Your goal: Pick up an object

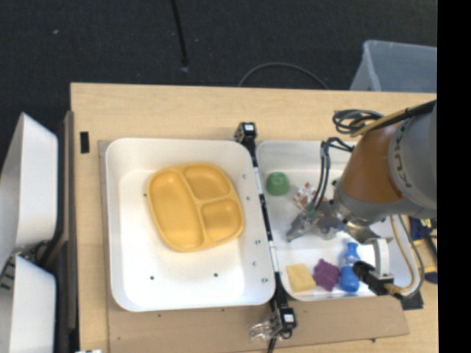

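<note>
Grey gripper [303, 225] low in the right bin [288, 153], grip unclear; green ball [277, 183] at eleven o'clock, approach under way

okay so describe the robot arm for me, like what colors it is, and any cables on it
The arm is a thick, rounded grey cylinder with a broad orange band above the wrist. Black cables loop beside the band, and thinner wires run down along it to the dull metallic grey gripper.
</note>
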{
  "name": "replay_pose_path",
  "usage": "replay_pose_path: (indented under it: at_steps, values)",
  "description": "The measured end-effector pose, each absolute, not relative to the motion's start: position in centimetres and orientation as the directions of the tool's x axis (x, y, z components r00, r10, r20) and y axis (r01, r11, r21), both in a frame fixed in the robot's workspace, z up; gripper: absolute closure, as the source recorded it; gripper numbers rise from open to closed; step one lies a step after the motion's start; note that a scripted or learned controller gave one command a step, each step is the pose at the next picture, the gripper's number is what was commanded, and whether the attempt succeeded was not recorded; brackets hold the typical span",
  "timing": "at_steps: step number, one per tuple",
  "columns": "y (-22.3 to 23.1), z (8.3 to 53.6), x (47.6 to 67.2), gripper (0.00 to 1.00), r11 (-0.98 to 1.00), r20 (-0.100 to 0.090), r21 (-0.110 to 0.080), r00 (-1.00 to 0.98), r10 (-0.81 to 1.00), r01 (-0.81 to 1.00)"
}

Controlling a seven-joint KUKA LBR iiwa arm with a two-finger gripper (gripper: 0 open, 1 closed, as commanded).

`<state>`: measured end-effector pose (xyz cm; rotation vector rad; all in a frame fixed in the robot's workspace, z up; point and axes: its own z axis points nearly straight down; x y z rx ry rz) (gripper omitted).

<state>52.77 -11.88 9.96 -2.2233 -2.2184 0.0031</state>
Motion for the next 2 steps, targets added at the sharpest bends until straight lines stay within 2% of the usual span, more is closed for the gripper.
replay_pose_path:
  at_steps: [1,2]
  values:
    - [-11.9,11.2,52.9,1.0,-0.008,0.0,0.003,0.008,1.0,1.0]
    - [-12.3,17.5,53.2,1.0,0.003,-0.002,0.006,-0.003,1.0,1.0]
